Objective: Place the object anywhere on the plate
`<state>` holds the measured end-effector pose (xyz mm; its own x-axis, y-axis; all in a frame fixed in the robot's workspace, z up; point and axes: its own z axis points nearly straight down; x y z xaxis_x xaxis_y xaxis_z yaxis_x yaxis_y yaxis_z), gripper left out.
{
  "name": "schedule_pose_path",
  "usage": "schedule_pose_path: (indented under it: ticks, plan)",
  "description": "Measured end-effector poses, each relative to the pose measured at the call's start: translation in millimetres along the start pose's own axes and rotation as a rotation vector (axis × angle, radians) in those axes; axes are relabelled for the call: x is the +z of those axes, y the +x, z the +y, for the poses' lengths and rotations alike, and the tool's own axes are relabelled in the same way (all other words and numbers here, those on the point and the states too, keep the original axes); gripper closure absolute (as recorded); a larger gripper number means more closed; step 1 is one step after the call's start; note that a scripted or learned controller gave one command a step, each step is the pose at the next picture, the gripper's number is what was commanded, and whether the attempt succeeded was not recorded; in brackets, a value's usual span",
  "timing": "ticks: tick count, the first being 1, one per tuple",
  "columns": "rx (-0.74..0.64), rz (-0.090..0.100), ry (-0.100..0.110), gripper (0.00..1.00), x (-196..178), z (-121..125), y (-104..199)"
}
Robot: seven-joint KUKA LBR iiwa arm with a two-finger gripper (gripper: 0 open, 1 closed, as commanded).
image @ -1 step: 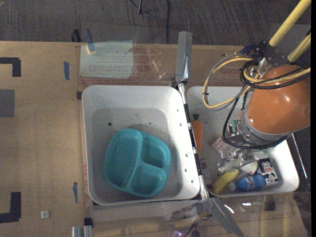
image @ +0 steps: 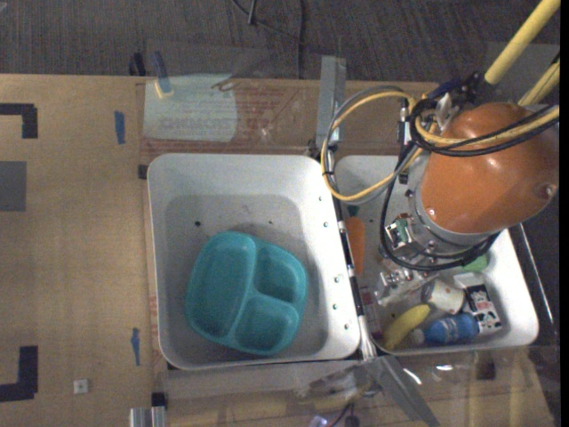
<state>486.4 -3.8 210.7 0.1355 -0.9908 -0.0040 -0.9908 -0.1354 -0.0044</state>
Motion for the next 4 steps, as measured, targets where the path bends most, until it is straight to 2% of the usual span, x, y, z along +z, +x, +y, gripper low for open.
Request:
schedule_pose_path:
  ticks: [1,2,3,4]
  plan:
    - [0.089,0.001,-0.005,1.0,27,0,-53]
    - [0.089,0.001,-0.004,0.0,27,0,-53]
    - [0.222,0.025,0.012,0.0,74,-10,-68]
    - [0.406,0.051,0.024,0.0,79,-17,-71]
